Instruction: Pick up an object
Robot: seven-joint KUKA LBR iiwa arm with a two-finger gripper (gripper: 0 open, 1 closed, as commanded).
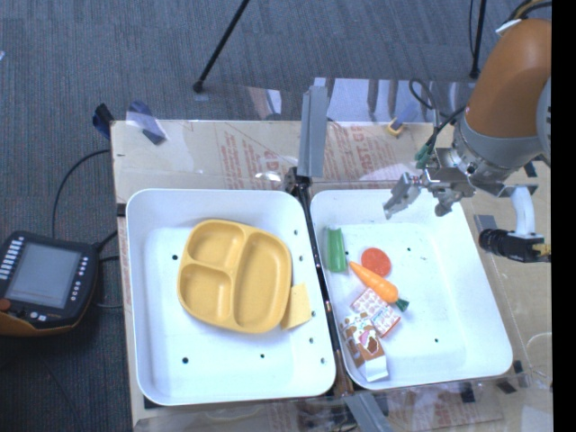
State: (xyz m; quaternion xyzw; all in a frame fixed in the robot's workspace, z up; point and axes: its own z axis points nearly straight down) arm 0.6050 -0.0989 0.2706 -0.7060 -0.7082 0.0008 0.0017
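The right bin holds a green pod at its left wall, a red disc, an orange carrot, and two small printed cartons near the front. My gripper hangs open above the bin's back edge, up and right of these items. Nothing sits between its fingers.
The left bin carries a yellow divided tray with a yellow wedge beside it. A teach pendant lies off the bench at left. A metal post rises between the bins at the back.
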